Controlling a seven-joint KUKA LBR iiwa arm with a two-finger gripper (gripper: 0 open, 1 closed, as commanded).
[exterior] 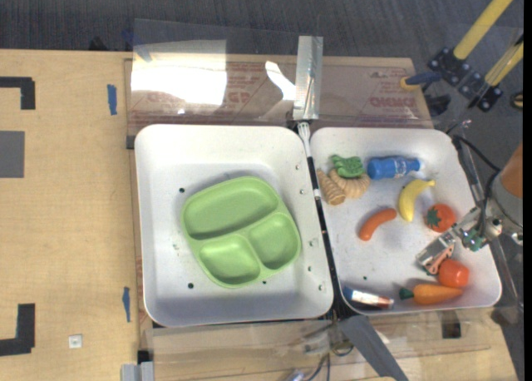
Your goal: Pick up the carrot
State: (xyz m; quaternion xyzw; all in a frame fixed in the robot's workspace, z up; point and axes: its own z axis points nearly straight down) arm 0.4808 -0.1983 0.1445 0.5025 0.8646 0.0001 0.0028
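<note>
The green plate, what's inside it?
The green plate sits in the left bin. Its three compartments all look bare. The toy food, including the carrot, lies in the right bin. What's under the plate is covered.

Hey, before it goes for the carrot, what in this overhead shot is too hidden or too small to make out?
- Gripper, camera view: small and cluttered, so open or shut is unclear, as is any contact with the red item beside it.
- Arm: cut off by the right edge.
- Carrot: its green end sits against the bin's front wall; too small to judge clearance.
- Slim item at the front wall: too small to identify.
</note>
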